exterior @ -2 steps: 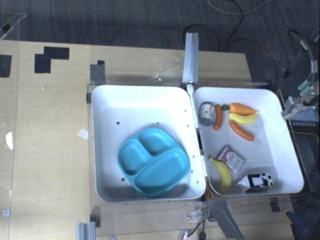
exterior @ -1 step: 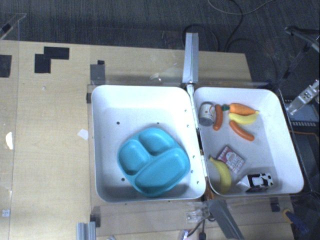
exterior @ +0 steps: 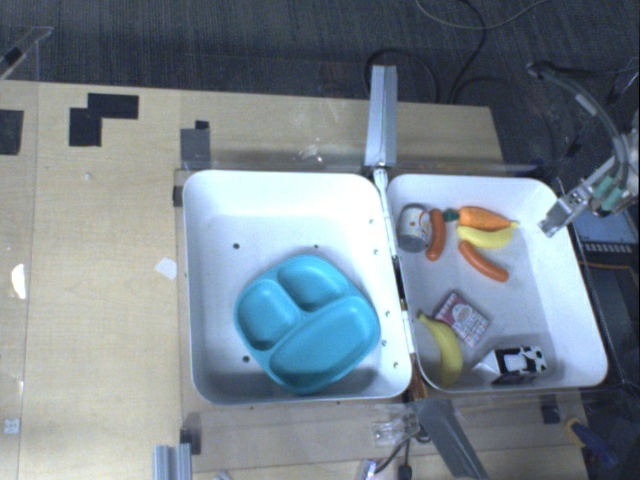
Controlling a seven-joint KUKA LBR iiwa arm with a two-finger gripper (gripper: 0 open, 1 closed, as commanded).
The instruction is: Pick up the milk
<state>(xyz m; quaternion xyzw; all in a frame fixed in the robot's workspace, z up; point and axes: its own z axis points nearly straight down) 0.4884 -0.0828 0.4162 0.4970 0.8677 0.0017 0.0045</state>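
The milk (exterior: 520, 363) is a small white carton with black patches, lying in the front right corner of the right bin (exterior: 575, 298). My gripper (exterior: 558, 218) hovers over that bin's right rim near its back corner, well behind the milk and apart from it. Nothing shows in its grasp.
The right bin also holds a tin can (exterior: 412, 227), two sausages (exterior: 483, 261), a carrot (exterior: 486, 217), a yellow fruit (exterior: 484, 236), a pinkish box (exterior: 462, 318) and a banana (exterior: 445, 346) just left of the milk. A blue divided plate (exterior: 307, 321) lies in the left bin (exterior: 215, 268).
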